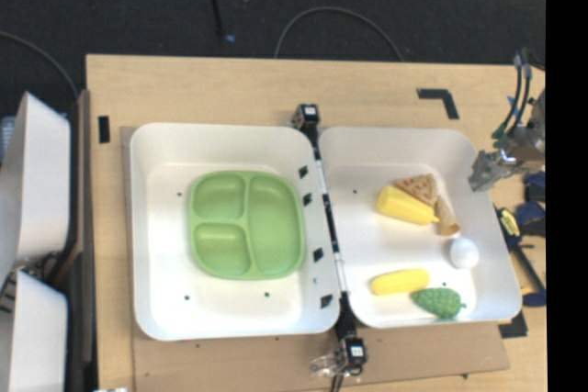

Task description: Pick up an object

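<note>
At the right edge, the gripper (pixel 487 168) hangs over the right rim of the right bin (pixel 367 151); its grey metal tip is too small and blurred to tell how it is set, and nothing can be seen in its hold. In that bin lie the loose objects: a yellow wedge (pixel 404 206) beside a tan slice (pixel 421 187) and a slim tan piece (pixel 446 218), a white ball (pixel 463 252) just nearer, then a yellow cylinder (pixel 399 282) touching a green knobbly lump (pixel 437 302) at the near edge. The left bin (pixel 156 161) holds a light green divided tray (pixel 246 225) with three compartments, lying flat at its middle.
</note>
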Controlling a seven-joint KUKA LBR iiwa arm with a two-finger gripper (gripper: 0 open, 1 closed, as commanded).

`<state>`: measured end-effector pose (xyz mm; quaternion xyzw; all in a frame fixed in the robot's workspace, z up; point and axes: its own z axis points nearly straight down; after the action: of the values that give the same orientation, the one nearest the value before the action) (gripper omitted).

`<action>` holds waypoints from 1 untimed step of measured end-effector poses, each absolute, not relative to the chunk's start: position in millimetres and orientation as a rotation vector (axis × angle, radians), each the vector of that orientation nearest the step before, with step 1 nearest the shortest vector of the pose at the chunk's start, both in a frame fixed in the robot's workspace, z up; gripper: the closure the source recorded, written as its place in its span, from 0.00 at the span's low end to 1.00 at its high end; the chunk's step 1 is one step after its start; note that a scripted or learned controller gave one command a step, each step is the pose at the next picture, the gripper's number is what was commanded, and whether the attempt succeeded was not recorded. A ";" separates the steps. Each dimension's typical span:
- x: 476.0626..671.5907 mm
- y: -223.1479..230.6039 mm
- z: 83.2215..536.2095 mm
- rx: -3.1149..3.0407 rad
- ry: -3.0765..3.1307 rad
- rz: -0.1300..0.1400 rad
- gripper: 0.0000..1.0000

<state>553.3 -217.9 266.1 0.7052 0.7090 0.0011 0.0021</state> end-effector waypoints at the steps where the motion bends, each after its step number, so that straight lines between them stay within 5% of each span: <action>1: 550.9 -163.2 252.6 2.214 2.228 0.001 1.00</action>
<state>550.9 -163.2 252.6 0.7050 0.7092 0.0003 0.0004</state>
